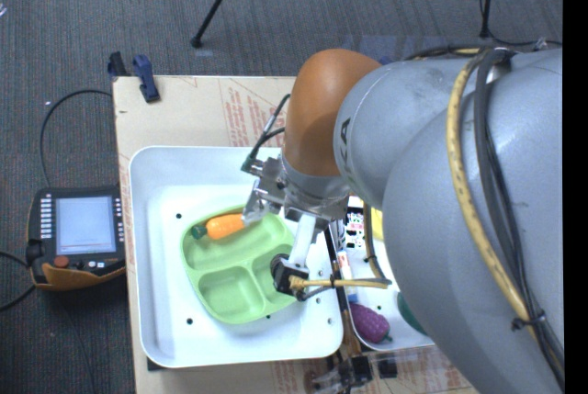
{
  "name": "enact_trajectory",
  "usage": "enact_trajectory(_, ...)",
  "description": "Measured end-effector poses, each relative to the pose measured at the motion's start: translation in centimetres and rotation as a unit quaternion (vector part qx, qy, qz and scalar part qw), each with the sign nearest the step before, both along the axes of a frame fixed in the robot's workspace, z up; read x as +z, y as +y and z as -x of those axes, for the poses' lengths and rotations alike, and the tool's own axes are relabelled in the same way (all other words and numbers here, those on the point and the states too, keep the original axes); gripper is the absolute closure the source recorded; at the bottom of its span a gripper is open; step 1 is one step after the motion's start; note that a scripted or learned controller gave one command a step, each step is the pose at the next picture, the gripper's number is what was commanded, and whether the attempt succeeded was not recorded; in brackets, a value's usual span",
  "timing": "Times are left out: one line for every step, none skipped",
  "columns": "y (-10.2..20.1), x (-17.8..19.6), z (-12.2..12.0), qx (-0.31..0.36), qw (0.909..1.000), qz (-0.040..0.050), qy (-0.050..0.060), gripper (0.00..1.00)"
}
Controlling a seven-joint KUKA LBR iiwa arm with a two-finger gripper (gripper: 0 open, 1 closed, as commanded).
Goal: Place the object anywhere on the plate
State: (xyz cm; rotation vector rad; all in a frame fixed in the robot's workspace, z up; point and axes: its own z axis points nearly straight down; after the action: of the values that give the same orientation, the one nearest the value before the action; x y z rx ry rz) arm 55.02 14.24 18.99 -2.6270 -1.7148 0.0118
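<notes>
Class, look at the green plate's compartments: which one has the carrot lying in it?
The top compartment, the one nearest the hand. The carrot lies across it, while the two lower compartments show bare green.

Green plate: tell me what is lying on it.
An orange carrot lies in the green plate's upper compartment; the two lower compartments show bare green. The gripper covers the carrot's right end and the plate's right rim.

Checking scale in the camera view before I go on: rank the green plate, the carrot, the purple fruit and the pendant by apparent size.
1. green plate
2. pendant
3. carrot and purple fruit: look alike, and the fruit is partly hidden, so unranked.
</notes>
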Motion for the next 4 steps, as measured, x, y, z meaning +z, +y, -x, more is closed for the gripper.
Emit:
enact_trajectory(0.00, 0.00, 0.00, 0.000, 1.0000, 0.0000, 0.000, 0.00)
enact_trajectory(0.00, 0.00, 0.00, 0.000, 1.0000, 0.0000, 0.000, 0.00)
enact_trajectory(0.00, 0.00, 0.00, 0.000, 1.0000, 0.0000, 0.000, 0.00)
enact_trajectory(0.00, 0.00, 0.00, 0.000, 1.0000, 0.0000, 0.000, 0.00)
